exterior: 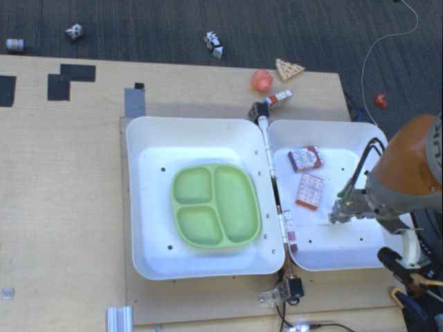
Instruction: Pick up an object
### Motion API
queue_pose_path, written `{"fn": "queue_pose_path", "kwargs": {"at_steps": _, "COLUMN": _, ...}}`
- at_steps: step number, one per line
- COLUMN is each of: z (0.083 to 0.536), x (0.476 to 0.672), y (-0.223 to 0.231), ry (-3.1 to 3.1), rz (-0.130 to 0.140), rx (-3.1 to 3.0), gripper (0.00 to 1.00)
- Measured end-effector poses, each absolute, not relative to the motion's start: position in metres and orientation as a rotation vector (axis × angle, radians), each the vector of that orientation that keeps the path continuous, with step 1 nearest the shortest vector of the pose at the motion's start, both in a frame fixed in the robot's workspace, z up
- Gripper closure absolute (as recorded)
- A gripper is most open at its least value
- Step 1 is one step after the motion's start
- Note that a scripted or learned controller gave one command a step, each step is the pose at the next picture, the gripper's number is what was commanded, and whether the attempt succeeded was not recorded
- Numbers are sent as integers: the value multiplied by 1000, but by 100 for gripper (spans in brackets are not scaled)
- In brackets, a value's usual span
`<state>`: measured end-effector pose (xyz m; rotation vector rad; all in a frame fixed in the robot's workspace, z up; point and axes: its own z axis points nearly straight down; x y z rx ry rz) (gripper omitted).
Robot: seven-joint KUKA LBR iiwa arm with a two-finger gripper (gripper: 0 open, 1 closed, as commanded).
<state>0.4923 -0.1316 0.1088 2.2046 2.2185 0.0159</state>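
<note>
The jaws (339, 214) hang low in the right bin (325, 258), over its smooth white floor; whether they are spread or pressed together, I cannot tell. Left of them lies a flat orange-red packet (310, 190), and beyond it a dark red packet (305, 159). A green three-part plate (215, 205) fills the left bin (138, 206). Farther off, on the wooden surface (62, 185), a round red ball (261, 81) is blurred.

Two small packets are lying in the right bin.

A dark red packet (305, 158) with a pale label is lying flat near the bin's (325, 258) far left corner, tilted slightly. Just beside it, nearer the camera, an orange-red patterned packet (310, 190) is lying flat, its long side running away at a slight slant.
</note>
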Motion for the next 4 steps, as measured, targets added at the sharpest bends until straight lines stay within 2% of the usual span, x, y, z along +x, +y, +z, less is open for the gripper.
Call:
{"fn": "queue_pose_path", "kwargs": {"at_steps": 1, "z": 87, "x": 570, "y": -207, "ry": 2218, "rz": 7, "rx": 2210, "gripper": 100}}
{"fn": "queue_pose_path", "kwargs": {"at_steps": 2, "z": 174, "x": 553, "y": -171, "ry": 2224, "rz": 6, "rx": 2212, "gripper": 100}}
{"fn": "queue_pose_path", "kwargs": {"at_steps": 3, "z": 227, "x": 617, "y": -200, "ry": 2224, "rz": 5, "rx": 2211, "gripper": 100}}
{"fn": "queue_pose_path", "kwargs": {"at_steps": 4, "z": 271, "x": 545, "y": -185, "ry": 2222, "rz": 4, "rx": 2215, "gripper": 100}}
